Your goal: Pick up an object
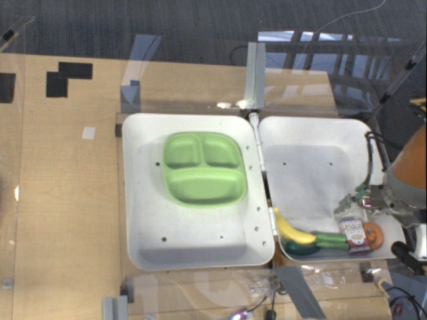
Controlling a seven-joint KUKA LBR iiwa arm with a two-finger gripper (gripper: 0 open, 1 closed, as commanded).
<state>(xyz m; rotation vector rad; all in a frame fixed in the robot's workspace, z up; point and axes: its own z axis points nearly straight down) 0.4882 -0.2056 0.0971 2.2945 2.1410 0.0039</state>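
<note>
Camera view from above gives you two shallow white bins side by side on the wooden surface [60,199]. Your left bin [143,232] carries a green divided plate [203,168], lying flat near the bin's middle, a little toward twelve o'clock, well apart from every wall.

Your right bin [313,152] has its things crowded along the six o'clock wall. A yellow banana [291,231] lies at about seven o'clock in that bin, curving from the divider toward the wall. Just beside it, toward three o'clock, a dark green, long item [327,241] runs along the wall and touches the banana's end. Further toward five o'clock sits a small packet with a red and white label [354,235], and an orange round item [372,235] lies against it on the three o'clock side.

Your arm [408,172] enters at three o'clock, orange band showing. The hand [355,205] hangs at the bin's four o'clock corner, just above the packet. You cannot tell from this slant how far it is open, nor whether it touches or holds anything.
</note>
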